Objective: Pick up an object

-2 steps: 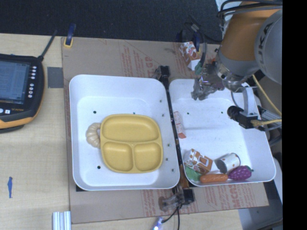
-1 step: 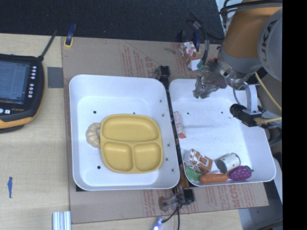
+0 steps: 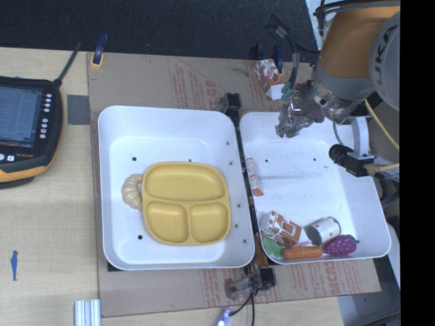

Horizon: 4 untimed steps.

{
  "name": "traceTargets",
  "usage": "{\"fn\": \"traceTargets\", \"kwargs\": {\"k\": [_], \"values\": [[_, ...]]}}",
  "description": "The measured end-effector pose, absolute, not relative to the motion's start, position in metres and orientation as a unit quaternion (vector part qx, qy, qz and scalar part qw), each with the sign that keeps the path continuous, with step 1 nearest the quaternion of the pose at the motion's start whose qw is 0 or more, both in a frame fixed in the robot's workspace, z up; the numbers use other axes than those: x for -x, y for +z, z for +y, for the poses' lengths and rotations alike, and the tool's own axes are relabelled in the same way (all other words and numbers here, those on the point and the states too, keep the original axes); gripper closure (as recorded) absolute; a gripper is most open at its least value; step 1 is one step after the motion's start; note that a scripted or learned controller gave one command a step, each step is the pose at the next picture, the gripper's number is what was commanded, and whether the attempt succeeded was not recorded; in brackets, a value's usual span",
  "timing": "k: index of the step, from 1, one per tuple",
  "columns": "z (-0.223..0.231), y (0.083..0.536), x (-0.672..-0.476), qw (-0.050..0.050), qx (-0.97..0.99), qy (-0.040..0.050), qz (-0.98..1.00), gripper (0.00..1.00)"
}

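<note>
Hanging over the far left corner of the right bin [image 3: 353,202], the gripper [image 3: 289,126] points down at bare white floor; its dark fingers are small and bunched against the wrist hardware, so I cannot tell whether they are spread or pressed together, and nothing shows between them. Above it sits the grey wrist with its orange band [image 3: 353,43], the arm coming in from the right with cables looping around it.

Objects that could be picked lie well apart from the gripper, gathered along the near edge of the right bin: a small printed carton [image 3: 281,228] tilted on a green piece [image 3: 272,248], an orange carrot [image 3: 303,252] just beside it, a grey-and-white can [image 3: 323,229] lying on its side, and a purple bunch of grapes [image 3: 340,245] at the near right corner. A slim red-and-white packet [image 3: 253,177] rests against that bin's left wall, partway along.

In the left bin [image 3: 115,134], a yellow divided plate [image 3: 185,202] lies flat in the middle, with a tan ridged shell-like object [image 3: 131,190] touching its left edge.

Both bins sit on a brown cardboard sheet [image 3: 170,80] on the counter [image 3: 41,250]. A black-and-orange handheld tablet [image 3: 27,128] lies at the far left, and another small printed carton [image 3: 269,75] sits on the cardboard beyond the right bin.
</note>
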State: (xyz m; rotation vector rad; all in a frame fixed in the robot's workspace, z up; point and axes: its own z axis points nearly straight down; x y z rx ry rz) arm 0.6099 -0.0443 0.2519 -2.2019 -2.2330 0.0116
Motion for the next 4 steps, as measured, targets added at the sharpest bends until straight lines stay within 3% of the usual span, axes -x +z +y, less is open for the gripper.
{"fn": "traceTargets", "kwargs": {"k": [3, 4], "values": [[-0.046, 0.283, -0.61, 0.003, 0.697, 0.0057, -0.717, 1.0], [-0.057, 0.291, -0.656, 0.0, 0.705, 0.0012, -0.709, 1.0]]}}
